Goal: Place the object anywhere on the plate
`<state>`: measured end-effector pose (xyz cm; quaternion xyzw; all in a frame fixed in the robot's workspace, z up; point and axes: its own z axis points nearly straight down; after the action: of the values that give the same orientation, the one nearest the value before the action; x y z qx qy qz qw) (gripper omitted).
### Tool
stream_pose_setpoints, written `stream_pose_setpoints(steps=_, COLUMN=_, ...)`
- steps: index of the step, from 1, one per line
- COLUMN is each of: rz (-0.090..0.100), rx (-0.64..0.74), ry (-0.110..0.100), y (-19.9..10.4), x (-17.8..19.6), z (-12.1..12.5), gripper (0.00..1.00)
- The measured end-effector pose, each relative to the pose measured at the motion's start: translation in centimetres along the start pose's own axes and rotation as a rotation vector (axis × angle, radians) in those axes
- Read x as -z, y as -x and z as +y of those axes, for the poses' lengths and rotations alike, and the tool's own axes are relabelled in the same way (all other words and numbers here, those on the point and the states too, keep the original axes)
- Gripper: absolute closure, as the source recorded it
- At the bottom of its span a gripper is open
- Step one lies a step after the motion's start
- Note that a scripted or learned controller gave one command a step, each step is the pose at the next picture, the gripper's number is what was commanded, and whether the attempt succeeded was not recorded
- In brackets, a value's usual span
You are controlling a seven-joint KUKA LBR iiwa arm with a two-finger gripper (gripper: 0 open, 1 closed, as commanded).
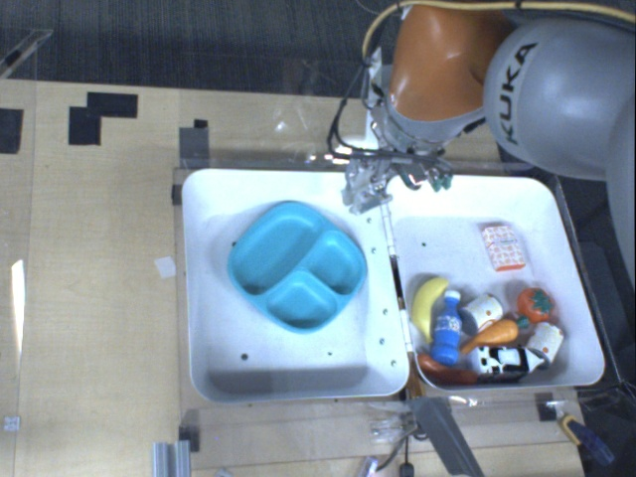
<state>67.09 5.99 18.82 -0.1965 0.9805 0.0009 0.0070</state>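
So from the overhead camera there are two white bins side by side on the bench. The left bin (204, 296) has the plate (298, 264) in it, a blue one split into three compartments, sitting a bit toward the far side of the bin and turned at an angle. Nothing is lying on it.

The right bin (556, 237) has all the clutter, mostly bunched in the near part. There's a banana (428, 304) standing next to a blue bottle (447, 328), a carrot (492, 333) lying across the pile, a tomato (535, 304) to the right of it, and a black and white cow toy (502, 363) right at the near wall. A red thing pokes out under the bottle at the near-left corner, too hidden to say what it is. A couple of small white pieces sit in the pile too, can't make them out. Off on its own, further back in that bin, lies a small card (504, 246) with a red pattern, well apart from the heap.

The arm (517, 68) comes in from the far right, orange band showing up top. The gripper (366, 192) hangs right over the far end of the wall between the two bins, just beyond the plate's far right edge. Can't tell how its fingers are set from this angle, it's a blurry metallic clump, and no object can be seen between them
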Motion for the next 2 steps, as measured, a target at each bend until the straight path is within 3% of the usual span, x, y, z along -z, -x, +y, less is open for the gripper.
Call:
stream_pose_setpoints(steps=1, rz=0.006, rx=0.378, ry=0.003, y=-6.3, x=-0.1, z=8.3, gripper=1.00)
stream_pose_setpoints(steps=2, rz=0.001, rx=0.561, ry=0.004, y=0.0, x=-2.4, z=8.8, gripper=1.00)
